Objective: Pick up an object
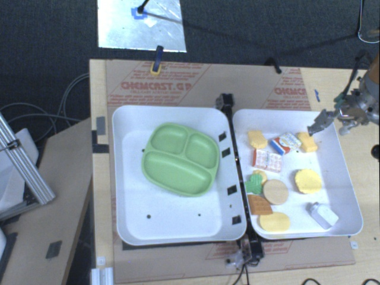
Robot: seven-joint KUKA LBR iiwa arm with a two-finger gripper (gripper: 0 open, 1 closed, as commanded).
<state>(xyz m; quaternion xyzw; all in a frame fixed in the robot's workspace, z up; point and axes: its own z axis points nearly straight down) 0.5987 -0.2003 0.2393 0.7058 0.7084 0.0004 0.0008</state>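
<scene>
Overhead slanted view of the bench: a pale wooden bench top (pixel 71 153) carried a printed brown cardboard sheet (pixel 196 85), on which two shallow white plastic bins stood side by side, joined along a black central divider (pixel 233 159). The left white bin (pixel 127 218) held a light green, three-compartment plastic tray (pixel 180 159), lying flat and slightly rotated. The right white bin (pixel 347 200) held the small candidate objects: a yellow block (pixel 256 139), a blue-and-white packet (pixel 284 142), a red-and-white printed packet (pixel 268 160), a yellow wedge (pixel 307 141), a round yellow ruffled piece (pixel 308 181), a tan disc (pixel 275 191) beside a green leafy piece (pixel 255 181), an orange-brown slab (pixel 259 204), a pale yellow oval (pixel 274 222) and a small white-and-grey bottle (pixel 322 214) lying on its side. The two-finger gripper (pixel 319 123) hovered over the far right corner of that bin, just beside the yellow wedge; whether its jaws were wide or narrow could not be told, and nothing was seen between them. Beyond the bench lay dark carpet (pixel 41 34) with a silvery square sheet (pixel 141 16); an aluminium frame (pixel 21 165) stood at left
</scene>
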